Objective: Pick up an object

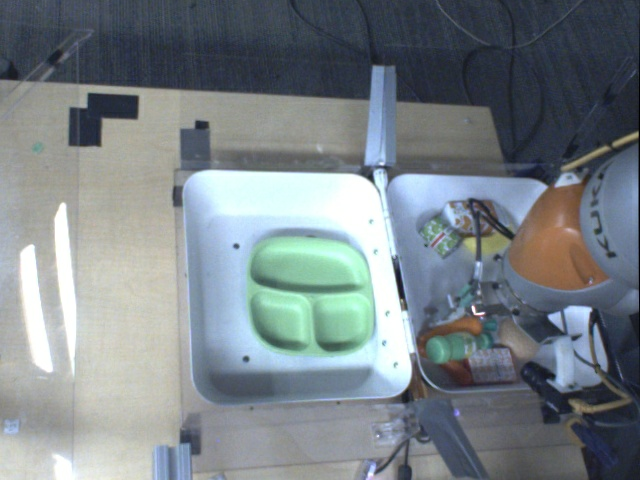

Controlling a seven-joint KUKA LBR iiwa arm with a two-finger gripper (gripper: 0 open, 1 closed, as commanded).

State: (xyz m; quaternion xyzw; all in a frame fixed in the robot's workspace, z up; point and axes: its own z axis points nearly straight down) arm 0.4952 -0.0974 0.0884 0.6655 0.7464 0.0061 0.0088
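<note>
At the near edge of the desk [100,368], a metal bracket [445,443] juts out below the seam between the two bins. Just beyond it, the right bin [410,218] holds a cluster of objects in its near part: a green bottle with an orange cap [455,348] lying on its side, a small red-and-white box [490,366] beside it on the right, and a slim orange piece [455,326] just behind the bottle. The gripper [480,303] hangs over this cluster, right above the bottle and the orange piece; how far it is open cannot be told from here, and nothing can be seen held in it. The grey arm with its orange band [560,243] comes in from the right and covers the right side of that bin.

The left bin [215,268] carries a green divided tray [310,290] near its middle, with two small compartments on the near side and one long compartment on the far side.

Farther back in the right bin lies a green-and-white packet [445,228], apart from the near cluster. A metal post [381,118] stands at the far end of the seam between the bins. On the far left of the desk there are black tape marks [100,113]. Beyond the desk, black cables [340,13] loop across the dark floor [200,18].
</note>
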